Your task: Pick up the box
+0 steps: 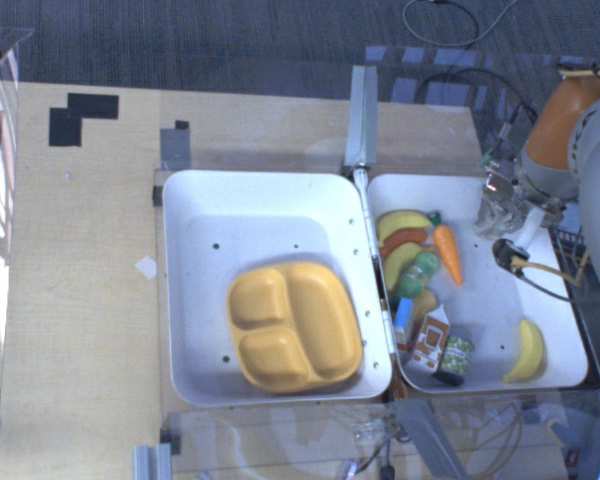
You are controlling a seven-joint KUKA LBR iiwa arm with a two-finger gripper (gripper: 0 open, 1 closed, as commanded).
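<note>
In the camera view, your gripper hangs over the right bin's far right corner; whether it's spread or pinched, I cannot tell. The small carton box lies at the near left of that bin, tilted, beside the fruit pile, so you'll need to travel diagonally toward the near-left.

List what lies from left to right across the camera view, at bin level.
Yellow sectioned tray → small box → carrot → lone banana. The gripper hangs above the right bin's far side.
</note>
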